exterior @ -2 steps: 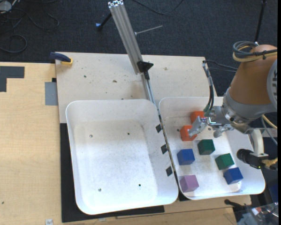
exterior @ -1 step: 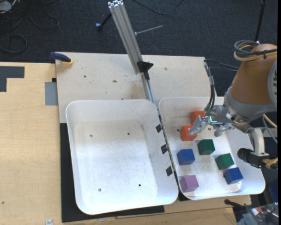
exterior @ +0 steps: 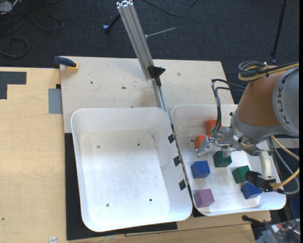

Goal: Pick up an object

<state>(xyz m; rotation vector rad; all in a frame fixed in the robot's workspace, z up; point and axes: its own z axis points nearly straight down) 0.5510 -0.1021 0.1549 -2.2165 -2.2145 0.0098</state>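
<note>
Gripper [exterior: 208,145]: hovering low in the right bin [exterior: 191,116]; finger state, cannot tell.
Nearest: orange block [exterior: 200,142], dark green block [exterior: 222,159].
Advice: centring over one block before closing.

You're looking down on a pale wooden surface [exterior: 25,151], its light board [exterior: 116,82] speckled with dark marks. Behind that board lies dark carpeted floor [exterior: 202,19], strewn with black cables [exterior: 14,24] at its far left. A slanted aluminium rail [exterior: 136,37] rises from the board's middle, tipped with a checkered marker [exterior: 124,4]. Left of the board you'll see grey and dark cut-out patches [exterior: 7,82] set in the wood, and a blue-and-yellow clamp handle [exterior: 66,62] sits at the board's back left corner. Lighting is even and soft.
</note>
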